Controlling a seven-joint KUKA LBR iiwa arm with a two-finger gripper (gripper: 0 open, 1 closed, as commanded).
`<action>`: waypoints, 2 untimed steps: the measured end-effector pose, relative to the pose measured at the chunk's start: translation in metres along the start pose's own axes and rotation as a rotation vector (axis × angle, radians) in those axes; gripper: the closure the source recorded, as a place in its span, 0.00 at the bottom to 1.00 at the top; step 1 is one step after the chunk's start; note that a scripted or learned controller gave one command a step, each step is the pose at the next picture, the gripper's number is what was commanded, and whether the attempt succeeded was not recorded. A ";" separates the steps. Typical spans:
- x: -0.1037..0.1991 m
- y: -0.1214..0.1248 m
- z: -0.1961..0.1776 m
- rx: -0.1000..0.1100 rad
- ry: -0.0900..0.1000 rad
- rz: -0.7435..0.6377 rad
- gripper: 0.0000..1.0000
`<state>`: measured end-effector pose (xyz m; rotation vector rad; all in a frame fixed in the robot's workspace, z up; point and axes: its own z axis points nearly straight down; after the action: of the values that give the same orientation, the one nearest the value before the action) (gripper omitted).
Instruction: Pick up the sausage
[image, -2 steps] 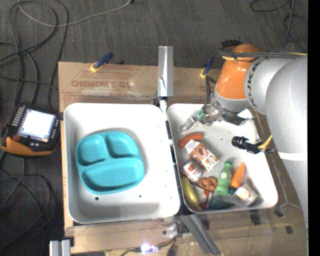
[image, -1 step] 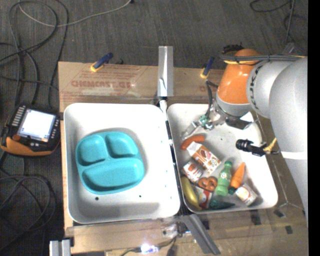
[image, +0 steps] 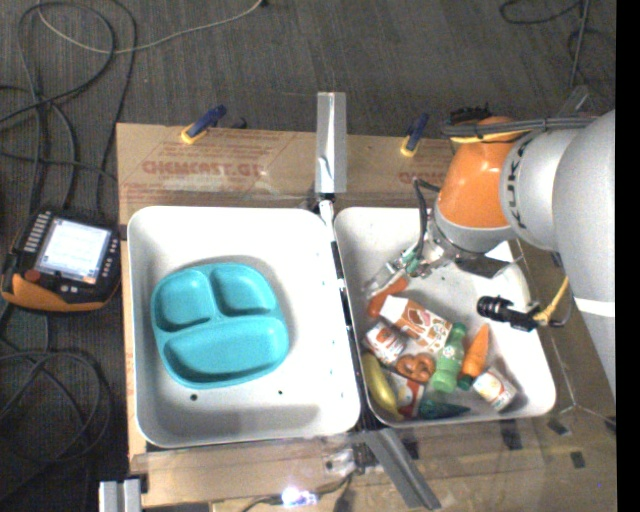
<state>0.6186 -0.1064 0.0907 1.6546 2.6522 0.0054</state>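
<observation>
A teal divided plate (image: 222, 323) lay in the left bin (image: 145, 250). In the right bin (image: 535, 385), the sausage (image: 388, 290) lay at the heap's upper left. The tool (image: 412, 262) hovered just above it; its opening could not be made out.

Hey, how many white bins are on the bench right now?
2. The left bin holds a blue divided plate. The right bin sits beside it, holding a pile of toy food, with the claw above the pile's upper end.
</observation>
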 end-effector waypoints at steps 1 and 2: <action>-0.014 0.006 0.001 0.001 0.007 -0.005 0.00; -0.015 0.008 -0.009 -0.005 0.004 -0.004 1.00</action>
<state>0.6321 -0.1159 0.0998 1.6491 2.6568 0.0153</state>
